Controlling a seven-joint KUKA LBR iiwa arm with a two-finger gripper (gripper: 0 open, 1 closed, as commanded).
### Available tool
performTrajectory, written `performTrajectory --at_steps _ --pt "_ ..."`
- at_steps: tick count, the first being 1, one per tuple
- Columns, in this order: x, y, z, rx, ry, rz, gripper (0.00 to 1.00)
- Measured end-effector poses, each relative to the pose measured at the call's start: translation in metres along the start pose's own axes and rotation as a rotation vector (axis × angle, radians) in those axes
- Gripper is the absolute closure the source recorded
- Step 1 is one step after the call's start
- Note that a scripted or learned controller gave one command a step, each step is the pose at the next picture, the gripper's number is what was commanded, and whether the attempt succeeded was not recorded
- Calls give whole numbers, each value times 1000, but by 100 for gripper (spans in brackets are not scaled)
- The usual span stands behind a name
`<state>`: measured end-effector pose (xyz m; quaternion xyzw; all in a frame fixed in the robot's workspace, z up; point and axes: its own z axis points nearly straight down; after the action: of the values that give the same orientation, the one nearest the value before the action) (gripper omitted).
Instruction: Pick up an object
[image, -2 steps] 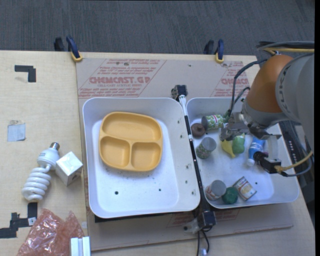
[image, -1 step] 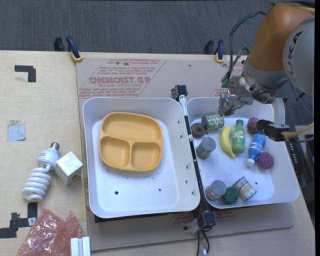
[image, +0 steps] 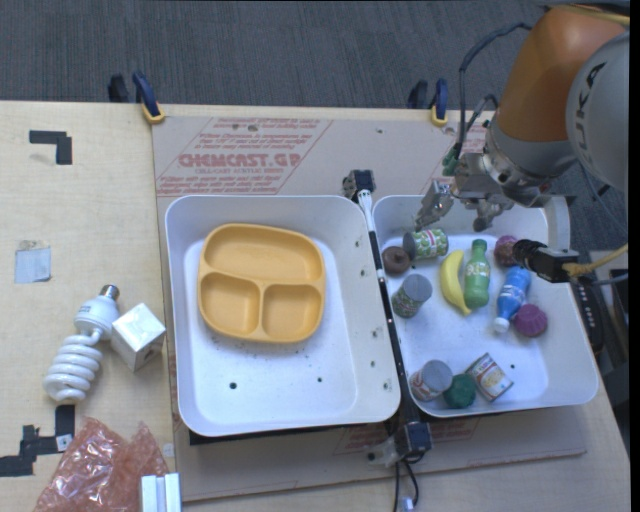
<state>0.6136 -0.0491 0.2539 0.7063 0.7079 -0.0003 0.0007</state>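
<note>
Gripper (image: 437, 203) hangs over the far-left corner of the right bin (image: 570, 385), just above a small striped can (image: 430, 242) lying on its side; fingers point down w/ a visible gap and nothing between them, so open and empty. Likely target is that can or the brown round piece (image: 397, 260) beside it, judging by position. Other candidates crowd the same bin: banana (image: 454, 282) touching a green bottle (image: 477, 274), blue bottle (image: 512, 296), grey can (image: 412, 294), plus a tin (image: 490, 377) and green lump (image: 460, 391) near the front edge. Clutter probably explains the corner approach, less to bump. Left bin (image: 200, 390) carries a yellow divided tray (image: 262, 282). Bins sit on a brown board (image: 240, 155) clamped to the bench; light bulb (image: 80, 345) and white cube (image: 138, 334) lie off to the left, dark carpet (image: 250, 45) beyond.
</note>
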Motion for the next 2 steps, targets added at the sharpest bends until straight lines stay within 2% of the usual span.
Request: performTrajectory --at_steps 1,2 --pt "-35 15 62 1 0 2 0" --pt "-59 45 161 0 0 1 0"
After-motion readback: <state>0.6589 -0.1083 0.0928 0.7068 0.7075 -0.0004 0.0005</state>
